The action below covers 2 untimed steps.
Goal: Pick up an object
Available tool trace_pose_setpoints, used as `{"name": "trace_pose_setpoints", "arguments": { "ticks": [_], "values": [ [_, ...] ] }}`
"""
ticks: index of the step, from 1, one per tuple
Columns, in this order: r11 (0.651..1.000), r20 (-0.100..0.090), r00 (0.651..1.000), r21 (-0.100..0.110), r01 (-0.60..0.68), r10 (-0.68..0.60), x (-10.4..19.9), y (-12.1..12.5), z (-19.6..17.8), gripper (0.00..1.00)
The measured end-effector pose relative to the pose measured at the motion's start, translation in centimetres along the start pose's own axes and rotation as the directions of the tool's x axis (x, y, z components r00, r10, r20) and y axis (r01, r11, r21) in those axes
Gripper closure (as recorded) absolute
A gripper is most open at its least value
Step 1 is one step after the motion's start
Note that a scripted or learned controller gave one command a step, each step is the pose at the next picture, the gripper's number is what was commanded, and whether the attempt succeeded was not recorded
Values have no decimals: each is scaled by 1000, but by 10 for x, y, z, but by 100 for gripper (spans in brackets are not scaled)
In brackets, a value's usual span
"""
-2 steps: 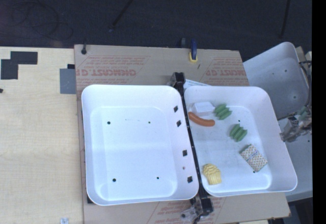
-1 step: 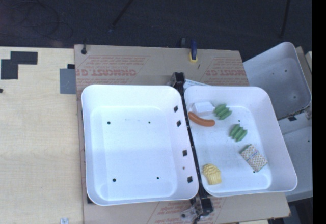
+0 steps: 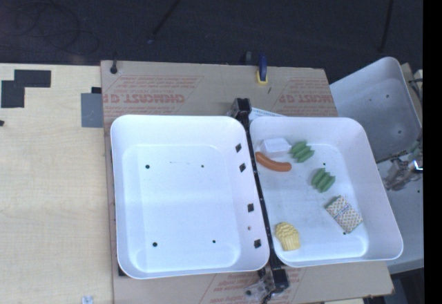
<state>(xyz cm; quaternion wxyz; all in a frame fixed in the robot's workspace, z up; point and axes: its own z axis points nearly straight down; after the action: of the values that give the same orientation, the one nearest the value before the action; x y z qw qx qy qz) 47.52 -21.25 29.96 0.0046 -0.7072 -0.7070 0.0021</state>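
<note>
Objects for picking all lie in the right bin: an orange sausage-shaped piece near the divider, touching or just beside a small white block, two green ridged pieces toward the middle, a patterned wrapped packet toward the bin's right wall, and a yellow knobbly piece near its front edge. The left bin shows bare white plastic with a few dark dots.

At the table's right edge some metal parts can be seen, too small and blurred to read, so whether the tool is open or closed cannot be told, nor whether it holds anything.

A good try would likely choose a piece standing apart from its neighbours (the yellow one or the packet). The sausage looks smooth and rounded, so it might roll; closing across its short axis seems wiser. The green pieces appear soft and ribbed, probably offering better friction.
</note>
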Motion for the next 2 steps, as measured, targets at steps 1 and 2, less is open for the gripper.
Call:
{"name": "trace_pose_setpoints", "arguments": {
  "ticks": [1,2],
  "values": [
    [1000,8,1000,-18,1,-1,-2,0,-97,100],
    [1000,0,1000,0,0,0,0,0,2,100]
  ]
}}
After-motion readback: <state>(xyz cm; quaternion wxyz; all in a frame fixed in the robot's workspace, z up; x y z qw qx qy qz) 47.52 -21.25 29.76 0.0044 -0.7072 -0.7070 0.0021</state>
